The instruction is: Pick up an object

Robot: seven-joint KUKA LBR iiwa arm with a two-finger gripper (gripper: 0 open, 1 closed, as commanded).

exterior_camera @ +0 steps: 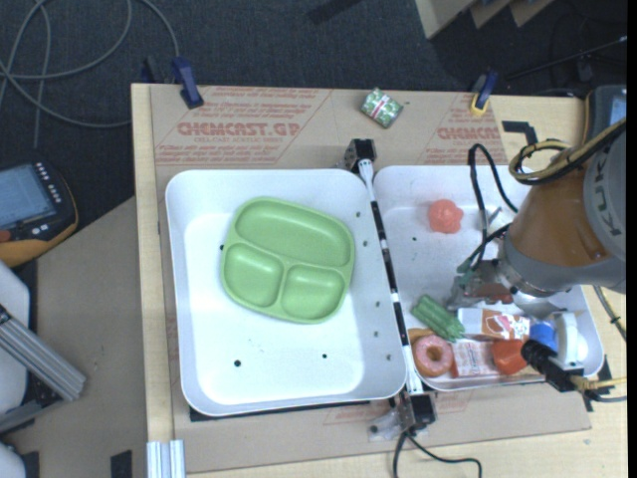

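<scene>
My gripper [470,289] hangs low in the right bin [408,192], under the grey wrist with its orange band [552,229]. It sits just above and to the right of a green oblong object [436,317]. A pink frosted donut [433,355] lies at the bin's front edge. Beside it are a flat red and white packet [476,358], a red piece [509,356] and a blue and white object [555,335]. Apart from these, a pink ball [445,216] rests toward the back of the bin. The arm hides what lies directly under the gripper.
The left bin [199,267] holds a green divided plate [288,258]. A small green and white wrapped item [380,108] lies on the cardboard behind the bins. Blue clamps [185,82] hold the board at the back corners. Black cables [483,182] loop over the right bin.
</scene>
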